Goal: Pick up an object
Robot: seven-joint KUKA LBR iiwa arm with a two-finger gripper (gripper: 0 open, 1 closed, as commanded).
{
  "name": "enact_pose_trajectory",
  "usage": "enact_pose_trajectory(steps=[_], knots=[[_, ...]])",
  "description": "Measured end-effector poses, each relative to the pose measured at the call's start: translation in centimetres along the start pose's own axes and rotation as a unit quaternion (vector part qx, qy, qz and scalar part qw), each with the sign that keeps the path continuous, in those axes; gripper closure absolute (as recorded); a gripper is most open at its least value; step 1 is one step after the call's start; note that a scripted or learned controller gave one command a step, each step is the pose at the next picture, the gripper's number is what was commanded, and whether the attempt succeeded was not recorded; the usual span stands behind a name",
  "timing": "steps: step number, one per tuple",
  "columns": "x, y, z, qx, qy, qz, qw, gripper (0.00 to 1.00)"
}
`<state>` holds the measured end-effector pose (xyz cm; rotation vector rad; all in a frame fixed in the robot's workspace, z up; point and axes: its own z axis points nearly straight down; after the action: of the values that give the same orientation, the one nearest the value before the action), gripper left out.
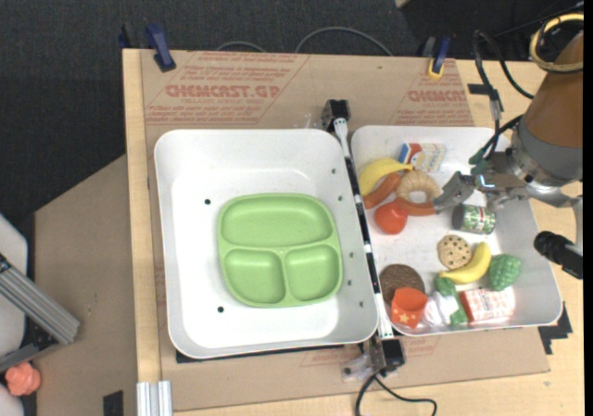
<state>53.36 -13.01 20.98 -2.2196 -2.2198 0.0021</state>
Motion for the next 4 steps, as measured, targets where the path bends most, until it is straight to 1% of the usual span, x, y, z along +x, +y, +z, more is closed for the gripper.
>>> enact_pose_trajectory(steps=[1,2,3,4], knots=[[-4.6,4.1,9.6,-0.003,-0.001,0.000,1.0000,0.00],[-7.0,-0.5,12.5,-0.003,0.000,0.002,1.0000,0.00],[-2.4,-4.2,12.5,-0.005,-0.002,-0.001,1.0000,0.00],[2.5,-0.7,12.7,-0.002,0.000,-0.002,1.0000,0.00]])
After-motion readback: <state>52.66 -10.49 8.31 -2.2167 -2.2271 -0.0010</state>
